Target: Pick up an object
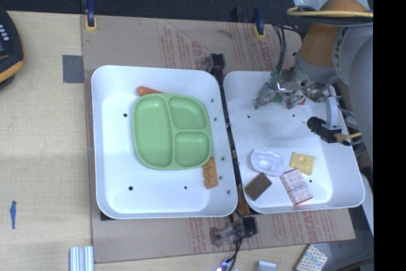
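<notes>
Grey metal gripper point(266, 98) hung over the far left part of the right shallow white bin point(342, 197), above bare bin floor. From this slant I could not tell whether it was wide or closed. The grey arm with its orange band point(330, 41) came in from the right, over that bin's far corner.

Candidates for the pick, all lying well apart from the gripper along the near side of the same bin:
- crumpled white plastic piece point(266, 162), nearest the gripper.
- pale yellow square block point(302, 163), just to its right, not touching.
- dark brown flat rectangle point(258, 186), just beside the white piece, at the bin's near left corner.
- small red-and-white printed carton point(296, 187), tilted, between the brown rectangle and the yellow block and nearer the rim.

Left shallow white bin point(101, 136) held a green divided plastic plate point(171, 131) near its centre. An orange carrot-shaped piece point(149, 91) showed at the plate's far left edge. A tan ridged rectangular piece point(210, 173) lay by the plate's near right corner.

Both bins sat side by side on brown cardboard point(158, 35) on the pale wooden bench point(38, 155).
</notes>
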`<state>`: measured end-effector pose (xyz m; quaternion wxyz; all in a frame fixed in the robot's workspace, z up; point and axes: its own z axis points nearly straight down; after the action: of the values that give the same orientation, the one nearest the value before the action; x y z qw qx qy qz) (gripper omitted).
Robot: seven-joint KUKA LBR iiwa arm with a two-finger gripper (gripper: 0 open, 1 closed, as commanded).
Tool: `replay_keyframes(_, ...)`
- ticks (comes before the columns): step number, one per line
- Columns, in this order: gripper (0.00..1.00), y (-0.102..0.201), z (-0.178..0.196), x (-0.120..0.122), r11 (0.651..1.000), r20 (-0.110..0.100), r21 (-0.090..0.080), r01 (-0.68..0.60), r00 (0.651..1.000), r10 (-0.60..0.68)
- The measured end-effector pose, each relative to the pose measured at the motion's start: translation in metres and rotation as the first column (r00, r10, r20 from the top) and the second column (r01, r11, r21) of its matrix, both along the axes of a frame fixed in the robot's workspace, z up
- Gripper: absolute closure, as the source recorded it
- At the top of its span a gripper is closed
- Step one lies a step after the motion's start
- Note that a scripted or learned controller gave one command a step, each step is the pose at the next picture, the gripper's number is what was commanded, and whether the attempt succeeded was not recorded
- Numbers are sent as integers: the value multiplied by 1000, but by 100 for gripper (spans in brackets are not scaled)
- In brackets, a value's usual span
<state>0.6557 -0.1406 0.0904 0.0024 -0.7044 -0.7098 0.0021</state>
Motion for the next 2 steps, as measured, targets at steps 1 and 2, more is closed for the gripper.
replay_keyframes(1,0,-61,93,2,1000,13,-6,8,1000,-8)
replay_keyframes(2,0,6,100,1,1000,3,1,-2,1000,2)
